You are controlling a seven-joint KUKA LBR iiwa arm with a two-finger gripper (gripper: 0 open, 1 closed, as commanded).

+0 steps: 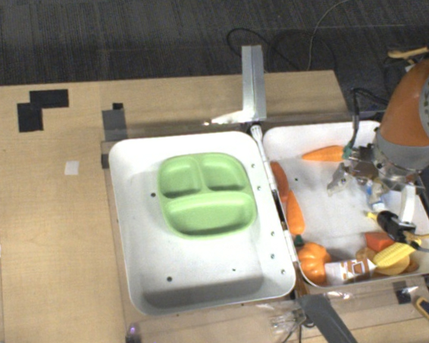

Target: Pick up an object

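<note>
Nearest us, along the front wall of the right bin, we see a small orange pumpkin, a white-and-brown packet, a yellow banana-like piece and something red crowded together and touching. A long carrot lies against the divider beside the left bin, which holds a green divided plate. Farther back, a second carrot lies near the rear wall, just beside the gripper. The gripper hangs over the bare middle of the right bin; its fingers look spread and released with nothing between them, though the view is too coarse for us to be sure.

We judge the near carrot the likeliest target, and no object is lifted yet. The risk is a descent onto bare floor between items, closing on nothing. The carrot's tapered, smooth body could also roll or squirt out sideways, and the wall just behind it leaves little room for a finger.
</note>
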